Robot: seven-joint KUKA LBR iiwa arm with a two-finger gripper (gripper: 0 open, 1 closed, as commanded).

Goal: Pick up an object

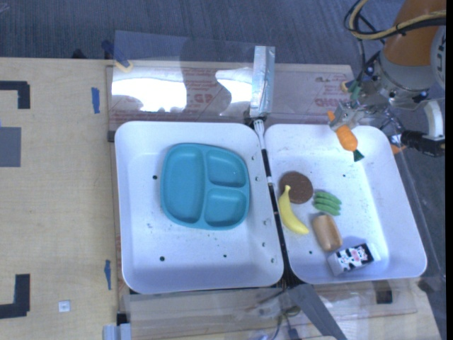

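Nearest, a milk carton (pixel 350 257) lay by the right bin's (pixel 407 211) front edge; the gripper (pixel 345 121) (clamped on a carrot (pixel 347 139)) needed lifting clear.

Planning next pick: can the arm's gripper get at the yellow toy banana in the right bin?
Probably yes. The yellow toy banana lies uncovered, touching only the brown round disc; the gripper already hangs at an orange carrot toy.

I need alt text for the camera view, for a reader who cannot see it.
The gripper hangs over the right bin's far edge with an orange carrot at its fingertips. Below lie a brown disc, banana, green beans, bread roll and black-and-white carton; the left bin holds a teal divided plate.
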